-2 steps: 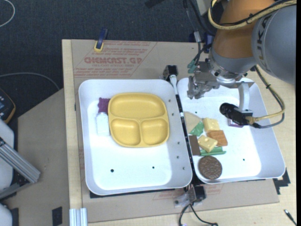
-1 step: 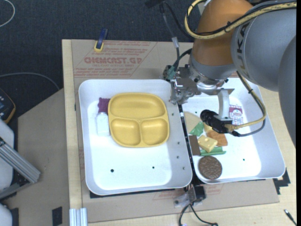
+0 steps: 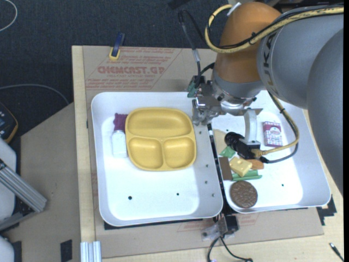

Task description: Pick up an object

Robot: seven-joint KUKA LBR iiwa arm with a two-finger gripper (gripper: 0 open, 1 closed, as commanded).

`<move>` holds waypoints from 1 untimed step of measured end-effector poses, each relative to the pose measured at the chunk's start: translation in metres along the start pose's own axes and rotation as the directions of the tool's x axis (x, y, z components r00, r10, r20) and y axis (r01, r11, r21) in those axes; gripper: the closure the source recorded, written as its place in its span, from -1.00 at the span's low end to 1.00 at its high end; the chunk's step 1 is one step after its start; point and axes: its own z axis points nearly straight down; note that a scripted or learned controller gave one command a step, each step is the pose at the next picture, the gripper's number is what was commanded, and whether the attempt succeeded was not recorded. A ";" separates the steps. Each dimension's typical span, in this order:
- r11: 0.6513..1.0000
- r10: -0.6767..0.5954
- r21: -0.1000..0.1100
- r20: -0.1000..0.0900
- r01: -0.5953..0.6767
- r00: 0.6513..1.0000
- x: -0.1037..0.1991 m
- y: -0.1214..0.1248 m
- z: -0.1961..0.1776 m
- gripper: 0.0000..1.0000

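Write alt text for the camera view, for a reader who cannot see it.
The grey arm's gripper hangs at the divide between two white bins. The left bin holds a yellow divided tray and a small bottle; the right bin holds small items, including a brown disc.

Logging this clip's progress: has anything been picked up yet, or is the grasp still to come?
Nothing looks picked up. The gripper sits low over the divide between the bins, beside the yellow tray. The brown disc and small red box lie in the right bin. The grasp and lift remain.
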 end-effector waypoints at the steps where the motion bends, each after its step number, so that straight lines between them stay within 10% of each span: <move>1: 1.000 0.001 -0.004 0.000 -0.001 1.000 -0.003 -0.002 -0.006 1.00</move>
